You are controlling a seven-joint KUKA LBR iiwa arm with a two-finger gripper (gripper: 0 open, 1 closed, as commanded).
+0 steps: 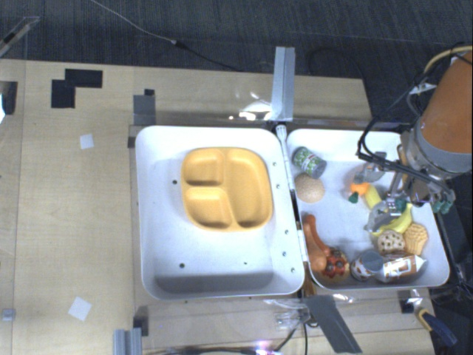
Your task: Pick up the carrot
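Camera view: carrot [359,191] lies in right bin [336,148], upper middle, just left of gripper [389,202] hovering low over a banana [399,221], possibly touching carrot's edge, though claw spread can't be told, with yellow tray [224,187] in left bin [159,220].

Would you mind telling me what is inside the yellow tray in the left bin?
The yellow tray has three compartments, and nothing lies in any of them. Whatever is beneath the tray is covered; it sits alone in the left bin.
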